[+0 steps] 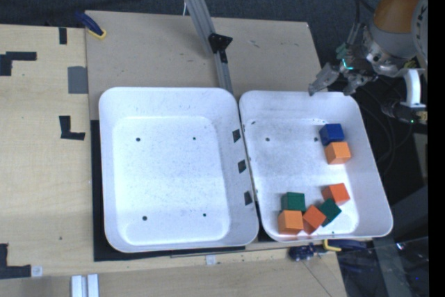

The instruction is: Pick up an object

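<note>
The right bin (285, 149) holds several small cubes. A blue cube (332, 132) sits near its right wall, with an orange cube (338, 152) touching it just in front. At the bin's near end is a cluster: a green cube (293, 202), an orange cube (290, 220), a tilted orange cube (314, 217), a dark green cube (330, 210) and another orange cube (336, 193). My gripper (337, 82) hangs over the bin's far right corner, above the rim and apart from every cube. Its fingers look open with nothing between them.
The left bin (167, 163) lies beside the right one. A slanted metal pole (198, 3) with a black clamp runs down to the gap between the bins' far ends. A blue and yellow tool (91, 23) lies at the bench's far left, and another (314, 250) lies below the right bin.
</note>
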### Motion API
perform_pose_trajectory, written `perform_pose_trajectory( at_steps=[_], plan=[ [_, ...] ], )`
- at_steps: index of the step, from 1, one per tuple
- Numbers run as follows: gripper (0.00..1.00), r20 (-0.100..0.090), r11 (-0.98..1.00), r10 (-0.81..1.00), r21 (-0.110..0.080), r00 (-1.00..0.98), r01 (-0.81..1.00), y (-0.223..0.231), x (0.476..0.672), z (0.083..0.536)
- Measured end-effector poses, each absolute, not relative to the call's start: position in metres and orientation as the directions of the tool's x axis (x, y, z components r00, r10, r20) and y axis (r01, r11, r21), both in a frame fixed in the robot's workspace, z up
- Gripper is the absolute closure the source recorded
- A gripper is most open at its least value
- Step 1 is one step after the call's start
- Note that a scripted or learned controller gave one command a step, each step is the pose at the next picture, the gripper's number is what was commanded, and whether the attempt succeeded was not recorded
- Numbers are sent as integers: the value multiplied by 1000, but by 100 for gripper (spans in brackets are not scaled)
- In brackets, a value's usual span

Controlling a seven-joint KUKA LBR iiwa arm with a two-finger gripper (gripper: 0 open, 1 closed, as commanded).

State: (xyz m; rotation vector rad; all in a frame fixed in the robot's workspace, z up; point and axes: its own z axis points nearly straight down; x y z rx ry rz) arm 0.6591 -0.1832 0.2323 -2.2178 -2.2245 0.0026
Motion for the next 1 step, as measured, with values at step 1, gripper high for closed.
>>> perform_pose_trajectory(
  at_steps=[1],
  plan=[
    [0,-2,2,1000,-2,-2,1000,-184,659,232]
  ],
)
